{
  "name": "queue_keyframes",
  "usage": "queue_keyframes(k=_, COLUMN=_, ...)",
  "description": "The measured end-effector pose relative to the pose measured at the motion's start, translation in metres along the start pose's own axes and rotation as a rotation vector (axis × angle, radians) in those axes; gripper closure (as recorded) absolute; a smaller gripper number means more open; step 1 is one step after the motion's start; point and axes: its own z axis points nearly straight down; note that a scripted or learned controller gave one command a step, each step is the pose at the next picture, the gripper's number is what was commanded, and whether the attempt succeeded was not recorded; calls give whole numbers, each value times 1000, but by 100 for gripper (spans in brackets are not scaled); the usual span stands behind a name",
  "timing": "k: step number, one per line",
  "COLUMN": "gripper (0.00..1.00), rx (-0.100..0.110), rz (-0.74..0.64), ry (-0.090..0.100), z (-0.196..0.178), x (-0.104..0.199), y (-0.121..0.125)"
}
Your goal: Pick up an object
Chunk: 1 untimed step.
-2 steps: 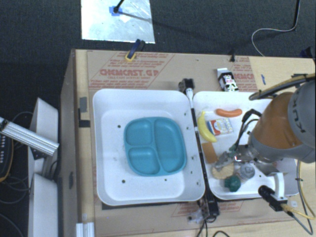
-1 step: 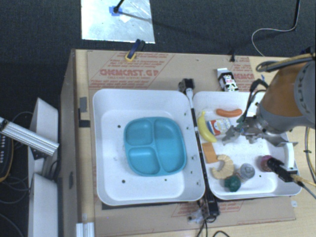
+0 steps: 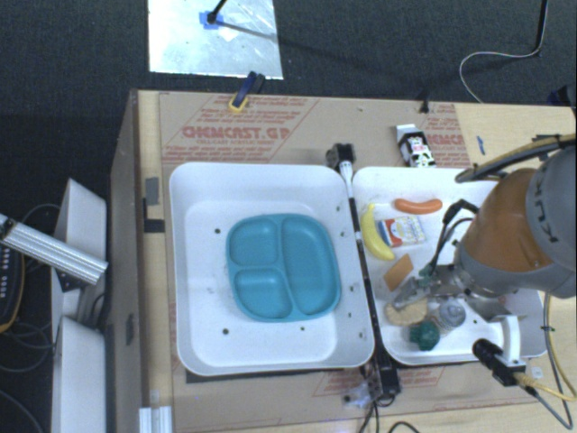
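Looming closest to the lens, the grey arm (image 3: 518,233) with its orange band leans in over the right bin (image 3: 469,180), its gripper (image 3: 416,289) sunk low among the clutter near that bin's front edge, presumably hunting for something to lift. I cannot tell whether it is grasping anything. Candidates lie crowded there: a banana (image 3: 374,233) along the left wall, a sausage (image 3: 419,206) toward the back, a green lump (image 3: 423,335) at the front; the left bin (image 3: 194,197) carries a blue divided plate (image 3: 282,267).
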Motion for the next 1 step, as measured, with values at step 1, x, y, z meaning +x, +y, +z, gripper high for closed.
queue_keyframes(k=1, gripper=0, rx=-2, rz=-3, ry=-1, z=0, x=-13, y=55)
